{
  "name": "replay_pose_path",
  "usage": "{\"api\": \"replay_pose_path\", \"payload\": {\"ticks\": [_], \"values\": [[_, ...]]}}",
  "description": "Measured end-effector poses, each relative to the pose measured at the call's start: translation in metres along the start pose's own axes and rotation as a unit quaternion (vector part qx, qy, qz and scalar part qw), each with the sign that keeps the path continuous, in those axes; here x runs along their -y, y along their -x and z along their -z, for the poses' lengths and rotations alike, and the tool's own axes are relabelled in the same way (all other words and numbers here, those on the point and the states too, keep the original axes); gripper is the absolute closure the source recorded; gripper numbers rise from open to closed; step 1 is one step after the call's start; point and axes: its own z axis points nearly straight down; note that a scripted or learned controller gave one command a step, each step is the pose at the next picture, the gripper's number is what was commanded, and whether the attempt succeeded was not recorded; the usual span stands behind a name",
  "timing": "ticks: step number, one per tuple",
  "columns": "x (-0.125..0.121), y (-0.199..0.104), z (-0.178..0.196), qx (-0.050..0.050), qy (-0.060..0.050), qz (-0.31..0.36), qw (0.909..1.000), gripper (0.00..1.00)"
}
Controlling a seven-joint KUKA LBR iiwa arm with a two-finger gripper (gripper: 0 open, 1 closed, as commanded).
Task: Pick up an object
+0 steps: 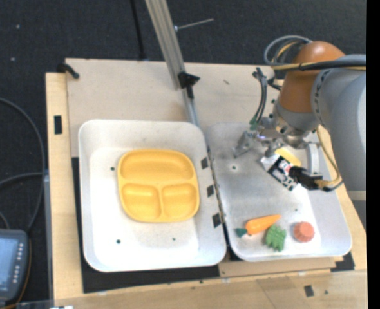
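My gripper [262,144] hangs over the far part of the right bin [261,192], below the arm's orange band. Three small toys lie along that bin's near edge. An orange carrot [262,224] with a green end is on the left. To its right come a green leafy piece [275,237] and a round red-orange piece [303,231]. All three lie well apart from the gripper, toward the front. A small yellow patch [290,154] shows beside the wrist; I cannot tell what it is.
The left bin [100,237] holds a yellow divided plate [158,185] in its middle. A slanted aluminium post [167,37] rises behind the gap between the bins. Cables loop around the wrist at the right bin's far right.
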Motion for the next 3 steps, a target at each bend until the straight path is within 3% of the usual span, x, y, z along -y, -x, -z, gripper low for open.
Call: {"api": "replay_pose_path", "payload": {"ticks": [1,2,3], "values": [[0.000,0.001,-0.018,0.000,0.001,-0.001,1.0000,0.00],[-0.001,0.002,-0.005,0.000,0.003,-0.001,1.0000,1.00],[-0.011,0.005,0.043,0.000,0.005,0.002,1.0000,1.00]]}}
